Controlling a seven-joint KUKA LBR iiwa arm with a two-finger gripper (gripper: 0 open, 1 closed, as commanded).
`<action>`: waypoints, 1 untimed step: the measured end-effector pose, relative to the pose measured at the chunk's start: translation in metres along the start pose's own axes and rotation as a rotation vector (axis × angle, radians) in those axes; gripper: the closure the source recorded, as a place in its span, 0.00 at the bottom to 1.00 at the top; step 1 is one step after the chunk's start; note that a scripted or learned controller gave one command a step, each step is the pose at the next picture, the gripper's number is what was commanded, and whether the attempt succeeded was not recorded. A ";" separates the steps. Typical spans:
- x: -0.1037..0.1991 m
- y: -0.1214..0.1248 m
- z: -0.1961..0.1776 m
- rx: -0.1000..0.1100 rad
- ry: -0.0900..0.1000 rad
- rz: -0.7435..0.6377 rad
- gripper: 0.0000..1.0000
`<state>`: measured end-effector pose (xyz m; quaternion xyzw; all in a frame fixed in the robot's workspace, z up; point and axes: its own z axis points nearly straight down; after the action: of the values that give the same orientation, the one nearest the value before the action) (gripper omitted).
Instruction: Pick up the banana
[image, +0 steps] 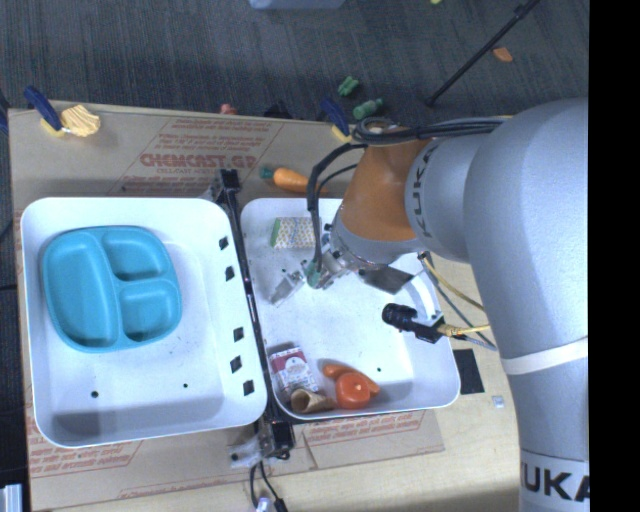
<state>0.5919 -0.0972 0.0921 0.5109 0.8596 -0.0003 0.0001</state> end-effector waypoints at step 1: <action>-0.036 0.055 -0.059 0.000 0.000 -0.033 0.00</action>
<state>0.6571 -0.1028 0.1509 0.4968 0.8678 -0.0004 0.0004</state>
